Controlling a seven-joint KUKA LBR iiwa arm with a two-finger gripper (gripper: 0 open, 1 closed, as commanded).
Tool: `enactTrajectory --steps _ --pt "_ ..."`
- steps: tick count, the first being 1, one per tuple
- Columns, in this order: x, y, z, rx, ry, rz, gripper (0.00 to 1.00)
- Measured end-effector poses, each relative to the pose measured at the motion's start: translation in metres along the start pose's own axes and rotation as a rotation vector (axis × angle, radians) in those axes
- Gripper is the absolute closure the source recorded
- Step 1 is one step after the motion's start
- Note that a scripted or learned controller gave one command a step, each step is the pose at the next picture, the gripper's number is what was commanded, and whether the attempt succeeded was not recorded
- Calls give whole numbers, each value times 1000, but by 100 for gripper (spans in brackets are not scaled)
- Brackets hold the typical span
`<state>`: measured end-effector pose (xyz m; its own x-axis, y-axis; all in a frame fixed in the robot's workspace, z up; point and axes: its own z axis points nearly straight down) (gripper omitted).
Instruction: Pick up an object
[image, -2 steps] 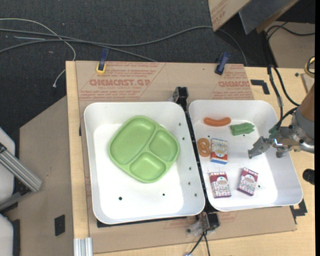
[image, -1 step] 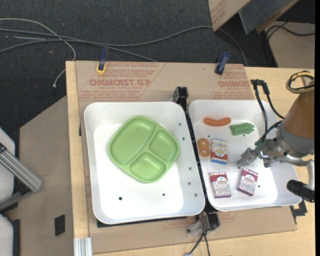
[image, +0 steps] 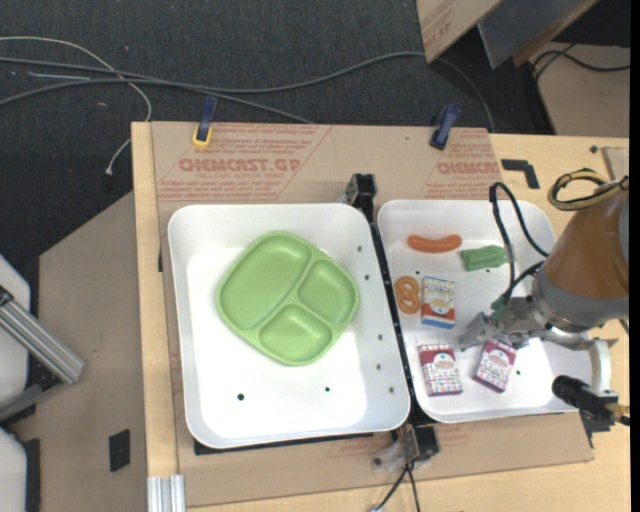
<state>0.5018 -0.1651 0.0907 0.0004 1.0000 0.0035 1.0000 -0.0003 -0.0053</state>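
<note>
The right bin (image: 530, 225) holds an orange sausage (image: 435, 241), a green block (image: 483, 257), a brown pretzel (image: 407, 293), a white-and-blue box (image: 438, 302) and two small red boxes. One red box (image: 440, 369) lies near the bin's front wall. The other red box (image: 495, 368) lies just right of it. My gripper (image: 492, 334) hangs directly over the far edge of that second box, with its fingers spread open and nothing between them. The arm's orange band (image: 592, 262) rises to the right.
The left bin (image: 200, 400) carries a green divided plate (image: 288, 296). A black divider (image: 385, 300) runs between the bins. A black cable (image: 510, 215) loops over the right bin's far corner. Cardboard covers the bench around both bins.
</note>
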Motion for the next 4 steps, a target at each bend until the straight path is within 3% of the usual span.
enactTrajectory --steps 1,3,4 --pt "0 1 -14 -6 -2 1 100" --pt "-3 9 -108 -12 -6 -2 100" --pt "-3 10 -118 -8 -4 -2 100"
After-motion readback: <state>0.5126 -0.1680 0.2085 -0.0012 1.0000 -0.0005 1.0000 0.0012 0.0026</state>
